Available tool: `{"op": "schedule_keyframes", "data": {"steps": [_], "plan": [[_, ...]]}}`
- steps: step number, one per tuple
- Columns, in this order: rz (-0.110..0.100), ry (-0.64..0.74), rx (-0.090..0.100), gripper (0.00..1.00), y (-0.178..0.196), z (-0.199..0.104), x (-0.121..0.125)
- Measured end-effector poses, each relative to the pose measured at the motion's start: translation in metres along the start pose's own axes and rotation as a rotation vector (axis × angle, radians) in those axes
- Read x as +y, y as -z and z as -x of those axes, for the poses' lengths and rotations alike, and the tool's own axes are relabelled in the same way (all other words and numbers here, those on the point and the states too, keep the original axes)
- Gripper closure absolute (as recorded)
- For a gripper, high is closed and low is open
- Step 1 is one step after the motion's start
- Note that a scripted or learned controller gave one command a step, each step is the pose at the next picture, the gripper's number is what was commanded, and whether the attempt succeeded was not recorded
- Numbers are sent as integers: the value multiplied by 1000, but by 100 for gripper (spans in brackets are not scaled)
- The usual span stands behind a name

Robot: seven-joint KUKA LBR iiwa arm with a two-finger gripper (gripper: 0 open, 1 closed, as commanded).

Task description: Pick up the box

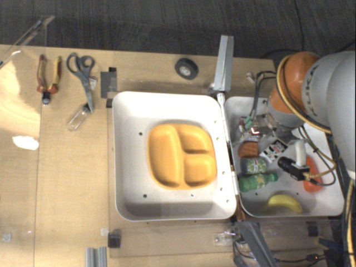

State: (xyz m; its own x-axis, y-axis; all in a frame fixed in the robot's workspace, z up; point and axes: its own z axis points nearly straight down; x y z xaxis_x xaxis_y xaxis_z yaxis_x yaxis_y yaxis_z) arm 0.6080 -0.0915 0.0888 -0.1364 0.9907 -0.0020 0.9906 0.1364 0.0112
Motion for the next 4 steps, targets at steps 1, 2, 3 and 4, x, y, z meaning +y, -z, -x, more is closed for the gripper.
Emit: {"op": "schedule_keyframes", "data": {"steps": [1,2,3,4], "plan": [[-2,267,-2,0,19,5,60],[5,272,-4,100,31,4,63],[5,273,-4,0,31,3,63],[-2,152,1,0,-1,11,33]]}}
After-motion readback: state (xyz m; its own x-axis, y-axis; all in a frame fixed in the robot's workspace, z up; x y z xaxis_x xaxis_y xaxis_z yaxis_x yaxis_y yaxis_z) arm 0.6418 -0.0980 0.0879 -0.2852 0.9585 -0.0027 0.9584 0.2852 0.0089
